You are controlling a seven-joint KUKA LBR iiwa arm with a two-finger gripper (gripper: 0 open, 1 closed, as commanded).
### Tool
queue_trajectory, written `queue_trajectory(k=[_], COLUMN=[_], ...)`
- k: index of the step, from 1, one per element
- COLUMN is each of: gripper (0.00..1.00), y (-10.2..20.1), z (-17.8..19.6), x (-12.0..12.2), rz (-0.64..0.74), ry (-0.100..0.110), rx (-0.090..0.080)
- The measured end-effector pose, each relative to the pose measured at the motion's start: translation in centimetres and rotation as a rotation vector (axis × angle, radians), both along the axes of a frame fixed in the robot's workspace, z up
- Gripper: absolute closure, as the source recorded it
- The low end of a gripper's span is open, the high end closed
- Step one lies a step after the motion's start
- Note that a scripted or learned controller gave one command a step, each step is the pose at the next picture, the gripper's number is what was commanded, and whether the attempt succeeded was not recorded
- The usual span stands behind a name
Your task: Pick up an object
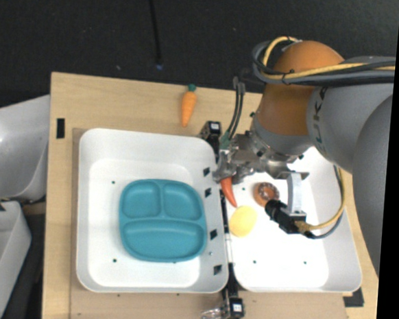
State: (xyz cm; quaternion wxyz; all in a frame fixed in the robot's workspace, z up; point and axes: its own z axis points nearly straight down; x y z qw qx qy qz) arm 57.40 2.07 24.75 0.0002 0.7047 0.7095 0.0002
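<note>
My gripper point(230, 170) hangs over the left edge of the right bin point(315, 268), close to the wall between the two bins. Directly below it a small red-orange pepper point(229, 191) lies slanted; whether the gripper touches it is unclear. A yellow lemon point(243, 221) rests just below the pepper. To the right of the pepper sits a brown glazed doughnut point(266, 191), partly under the wrist. The arm's orange band point(299, 67) and grey body cover the bin's upper right part.
The left bin point(94, 181) holds a blue divided plate point(162, 219). An orange carrot point(188, 105) lies on the wooden bench above the left bin. A black cable connector point(285, 218) hangs from the wrist over the right bin.
</note>
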Motion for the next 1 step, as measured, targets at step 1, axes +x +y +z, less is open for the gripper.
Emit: queue_trajectory(k=[1], gripper=[1.00], y=[4.87], z=[0.75], x=[1.59], rz=[0.000], ry=[-0.002], rx=[0.001])
